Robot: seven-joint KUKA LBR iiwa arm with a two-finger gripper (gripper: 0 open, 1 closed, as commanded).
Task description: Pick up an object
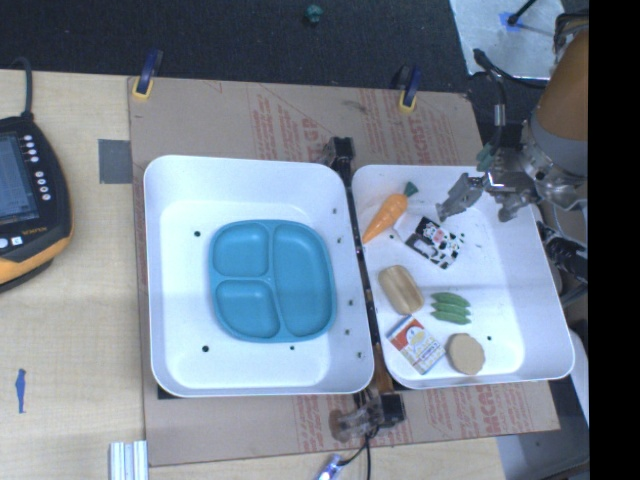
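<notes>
The two fingers point(462, 196) of the gripper point(488, 196) stand spread apart over the upper part of the right bin point(540, 298), one reaching toward the black-and-white patterned item point(437, 241), the other at the far side near the bin's right wall. Nothing sits between them; they hold no object. Above them the grey wrist and the orange band of the arm point(568, 88) come in from the right edge of the camera view.

Taking the right bin as the landmark: the black-and-white patterned item lies in its upper middle, just below and left of the nearer finger, apart from it. The carrot point(386, 216) lies tilted at the bin's upper left, close to the left wall, its green top pointing toward the bin's upper middle. The tan bread-like piece point(401, 289) lies at the bin's left centre. The green pea pods point(451, 308) lie just right of it, near the bin's middle. The small red-and-white carton point(416, 343) lies at the bin's lower left, and the round tan disc point(465, 353) sits just right of that carton, near the front wall.

Left of the right bin, touching it side by side, stands the left bin point(170, 268), which holds a blue divided plate point(271, 279). Far left of both, a teach pendant point(25, 203) rests on the bench point(60, 368).
</notes>
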